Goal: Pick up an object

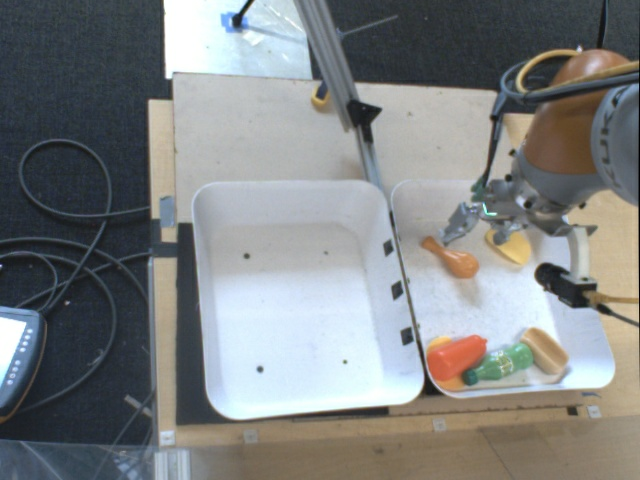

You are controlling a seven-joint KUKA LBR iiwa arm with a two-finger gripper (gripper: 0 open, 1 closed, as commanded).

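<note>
My gripper (482, 230) hangs over the back of the right bin (600, 363), fingers spread and nothing between them. One finger (457, 224) is just above the thin end of an orange-brown toy drumstick (454, 258), which lies on the bin floor. A yellow piece (512, 250) lies under the other finger, partly hidden by it. At the bin's front edge lie a red pepper (457, 352), a green bottle (499, 363) and a tan bun-shaped piece (546, 350), close together.
The left bin (290, 298) sits beside the right one, with a shared wall carrying black clips (397, 288). A grey pole (335, 58) slants in from the top. A black part of the arm (560, 283) overhangs the right bin's right side.
</note>
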